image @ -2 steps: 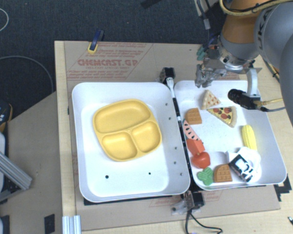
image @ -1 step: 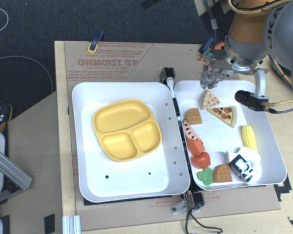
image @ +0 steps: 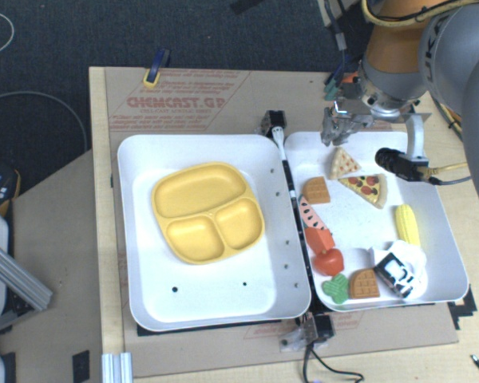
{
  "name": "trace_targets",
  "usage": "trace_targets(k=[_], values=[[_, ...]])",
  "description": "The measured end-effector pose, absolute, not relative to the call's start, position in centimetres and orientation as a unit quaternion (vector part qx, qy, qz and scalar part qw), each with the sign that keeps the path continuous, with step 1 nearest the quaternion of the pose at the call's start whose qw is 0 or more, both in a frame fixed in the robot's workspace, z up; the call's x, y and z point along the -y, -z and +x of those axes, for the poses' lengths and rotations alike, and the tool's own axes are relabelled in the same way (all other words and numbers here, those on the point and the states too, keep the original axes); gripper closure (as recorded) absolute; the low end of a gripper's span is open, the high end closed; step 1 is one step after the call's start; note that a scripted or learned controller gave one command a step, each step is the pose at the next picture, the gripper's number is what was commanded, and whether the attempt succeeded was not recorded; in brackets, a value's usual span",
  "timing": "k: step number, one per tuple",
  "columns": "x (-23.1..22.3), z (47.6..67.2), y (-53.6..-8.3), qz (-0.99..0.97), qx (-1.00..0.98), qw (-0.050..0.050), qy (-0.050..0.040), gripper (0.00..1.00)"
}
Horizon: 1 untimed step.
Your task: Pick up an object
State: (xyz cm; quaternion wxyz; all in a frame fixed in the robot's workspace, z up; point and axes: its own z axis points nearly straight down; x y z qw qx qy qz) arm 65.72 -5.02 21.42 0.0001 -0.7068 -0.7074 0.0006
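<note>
The claw (image: 335, 134) hangs over the far edge of the right bin (image: 455, 250), its fingers a narrow gap apart and holding nothing. Just in front of it lies a cracker wedge (image: 343, 163), with a pizza slice (image: 366, 187) touching that wedge's right side.

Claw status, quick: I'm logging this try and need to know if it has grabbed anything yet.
Claw: holding nothing; it hangs above the small sandwich piece at the far end of the right bin. Open or closed cannot be told.

Bright, even overhead light, soft short shadows, mild glare on the white bins (image: 136, 214), slightly soft focus.
</note>
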Motion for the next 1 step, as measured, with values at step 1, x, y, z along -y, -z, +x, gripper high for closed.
trace_targets(k=[1], values=[[4.38,65.28,-23.2,-0.707,0.708,-0.002,0.0015,1.0]])
